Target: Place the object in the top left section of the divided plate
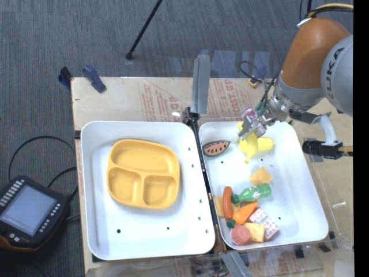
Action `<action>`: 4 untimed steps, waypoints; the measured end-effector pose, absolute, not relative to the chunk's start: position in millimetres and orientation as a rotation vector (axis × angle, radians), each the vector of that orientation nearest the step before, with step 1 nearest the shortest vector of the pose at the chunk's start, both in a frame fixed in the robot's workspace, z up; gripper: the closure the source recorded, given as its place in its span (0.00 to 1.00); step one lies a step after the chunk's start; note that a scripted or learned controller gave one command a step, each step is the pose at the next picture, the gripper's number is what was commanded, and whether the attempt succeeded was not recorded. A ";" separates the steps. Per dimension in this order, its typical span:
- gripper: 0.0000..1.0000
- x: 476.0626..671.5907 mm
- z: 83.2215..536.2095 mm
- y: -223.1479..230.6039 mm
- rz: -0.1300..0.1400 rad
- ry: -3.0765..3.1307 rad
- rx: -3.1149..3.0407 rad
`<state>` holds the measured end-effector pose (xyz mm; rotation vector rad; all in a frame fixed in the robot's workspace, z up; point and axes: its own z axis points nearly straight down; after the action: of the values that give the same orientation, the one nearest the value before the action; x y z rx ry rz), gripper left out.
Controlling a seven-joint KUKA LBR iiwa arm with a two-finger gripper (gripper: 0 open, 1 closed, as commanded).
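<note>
Just below the silver gripper (252,126) a yellow banana (255,146) is seen. To its left, a red watermelon slice (215,148) is speckled with black seeds. Farther left, a plain yellow divided plate (143,173) is set in a white bin (92,212).

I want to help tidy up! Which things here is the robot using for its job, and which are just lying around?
For the job:
gripper
yellow banana toy under it
yellow divided plate

Lying about:
watermelon slice
cheese wedge
green bottle
carrot
hot dog
teach pendant on the floor
</note>
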<state>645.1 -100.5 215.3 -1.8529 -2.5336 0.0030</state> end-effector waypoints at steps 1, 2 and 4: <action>1.00 645.2 224.1 -11.5 0.001 -2.509 -1.883; 1.00 629.5 192.2 -6.7 0.006 -2.699 -1.595; 1.00 632.6 183.6 28.2 0.005 -2.525 -1.859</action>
<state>632.6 28.2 183.6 -1.8590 -2.5254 0.0049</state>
